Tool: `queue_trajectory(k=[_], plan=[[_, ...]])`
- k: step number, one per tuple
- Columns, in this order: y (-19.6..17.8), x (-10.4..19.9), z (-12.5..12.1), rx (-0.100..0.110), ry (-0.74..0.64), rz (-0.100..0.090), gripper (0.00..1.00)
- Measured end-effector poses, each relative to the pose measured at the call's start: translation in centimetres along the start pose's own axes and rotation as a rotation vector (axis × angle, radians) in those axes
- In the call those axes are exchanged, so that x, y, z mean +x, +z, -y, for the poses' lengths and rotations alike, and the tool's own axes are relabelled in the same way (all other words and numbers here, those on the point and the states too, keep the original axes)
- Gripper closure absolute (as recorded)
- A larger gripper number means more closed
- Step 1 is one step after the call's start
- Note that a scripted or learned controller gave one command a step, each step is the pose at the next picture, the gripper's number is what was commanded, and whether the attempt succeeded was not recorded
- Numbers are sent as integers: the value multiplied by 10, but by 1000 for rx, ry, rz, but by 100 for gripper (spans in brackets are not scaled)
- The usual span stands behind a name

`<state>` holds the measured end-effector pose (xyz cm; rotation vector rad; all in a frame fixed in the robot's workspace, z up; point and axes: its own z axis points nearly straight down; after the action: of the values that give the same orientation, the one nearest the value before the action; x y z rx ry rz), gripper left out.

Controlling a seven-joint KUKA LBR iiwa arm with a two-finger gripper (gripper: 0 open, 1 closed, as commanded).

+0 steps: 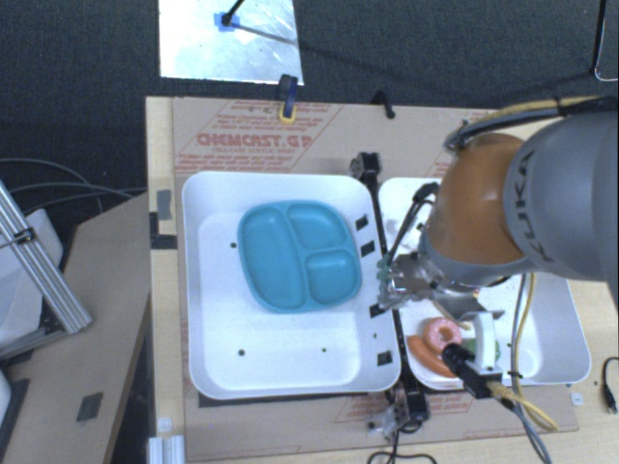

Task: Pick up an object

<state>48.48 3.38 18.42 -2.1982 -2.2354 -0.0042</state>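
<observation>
Gripper (393,288) state cannot be told; one plate (300,256) is seen in left bin (224,361), one donut (444,333) in right bin (569,354)

Two shallow white plastic bins, counted as a left bin (280,351) and a right bin (561,346); one turquoise rounded-square plastic plate (295,254), moulded into three compartments, one long and two smaller; one pink-frosted toy doughnut (444,333); one orange elongated item (428,354), its kind too hidden to tell; one brown cardboard sheet with red lettering (256,138); one square silvery reflective sheet (232,27); one grey robot arm with an orange band (542,201).
</observation>
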Motion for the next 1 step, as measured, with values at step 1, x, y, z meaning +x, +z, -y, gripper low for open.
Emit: queue_trajectory(k=[1], plan=[[-38, 104, -3, -8, 2, 2, 100]])
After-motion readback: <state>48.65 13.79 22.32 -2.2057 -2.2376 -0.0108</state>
